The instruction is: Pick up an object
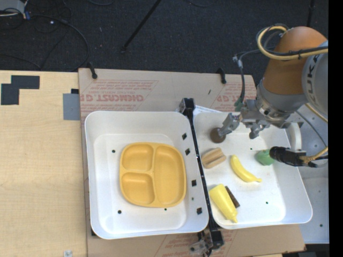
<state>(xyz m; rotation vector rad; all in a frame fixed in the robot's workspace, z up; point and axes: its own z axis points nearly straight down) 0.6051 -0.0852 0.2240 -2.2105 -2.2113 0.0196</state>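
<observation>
The gripper (241, 127) hangs over the far end of the right bin (292, 210), its fingers (229, 125) spread wide, gripping nothing; a small brown object (217, 135) lies just beside the left finger; a wooden block (213, 158), banana (244, 169) and green piece (263, 157) rest nearer.

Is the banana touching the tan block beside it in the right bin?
Apart. The camera view shows bare white bin floor between the banana and the tan block.
</observation>
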